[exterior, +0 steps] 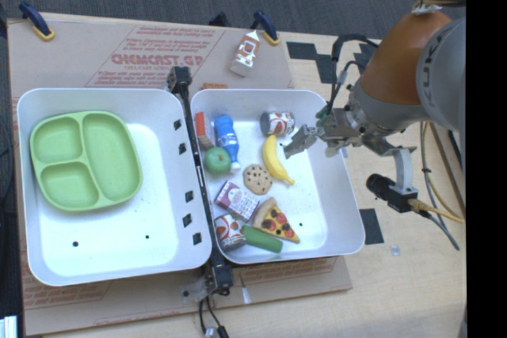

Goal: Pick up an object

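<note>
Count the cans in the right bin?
2. One can lies at the far side of the right bin, beside the banana's top end. The other can lies at the near-left corner, by the pizza slice. More could be hidden under items.

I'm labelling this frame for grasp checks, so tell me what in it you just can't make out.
- Gripper, camera view: too small and blurred against the white bin to tell its state or whether it touches the banana.
- Arm: cut off by the right edge.
- Soda can, small box, carton on the cardboard: labels too small to read.
- Red item: partly hidden by the bin divider.
</note>
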Robot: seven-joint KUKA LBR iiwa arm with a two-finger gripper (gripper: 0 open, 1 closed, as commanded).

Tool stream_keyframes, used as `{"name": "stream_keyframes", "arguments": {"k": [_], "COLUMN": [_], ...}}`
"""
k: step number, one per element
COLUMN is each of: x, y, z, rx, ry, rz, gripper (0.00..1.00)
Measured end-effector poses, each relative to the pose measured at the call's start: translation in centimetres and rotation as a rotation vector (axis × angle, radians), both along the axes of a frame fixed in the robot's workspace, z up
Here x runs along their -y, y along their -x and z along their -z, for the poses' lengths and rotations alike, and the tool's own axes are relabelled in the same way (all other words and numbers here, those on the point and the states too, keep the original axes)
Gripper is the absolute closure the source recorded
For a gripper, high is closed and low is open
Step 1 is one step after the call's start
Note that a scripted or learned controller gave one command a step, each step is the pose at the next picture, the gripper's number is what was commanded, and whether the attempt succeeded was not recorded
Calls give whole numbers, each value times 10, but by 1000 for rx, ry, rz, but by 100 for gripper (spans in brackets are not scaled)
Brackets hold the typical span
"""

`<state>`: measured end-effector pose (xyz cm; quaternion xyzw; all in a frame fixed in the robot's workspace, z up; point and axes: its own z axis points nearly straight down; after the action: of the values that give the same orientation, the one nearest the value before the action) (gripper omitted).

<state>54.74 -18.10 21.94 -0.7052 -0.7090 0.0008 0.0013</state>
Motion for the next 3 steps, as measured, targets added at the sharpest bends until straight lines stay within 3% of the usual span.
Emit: {"name": "stream_keyframes", "arguments": {"k": [1, 2, 3], "x": [31, 31, 8], "y": [51, 50, 70], "z": [127, 117, -19], "rx": [1, 1, 4], "ry": [0, 2, 2], "rz": [-1, -8, -1], "gripper": [0, 100, 100]}}
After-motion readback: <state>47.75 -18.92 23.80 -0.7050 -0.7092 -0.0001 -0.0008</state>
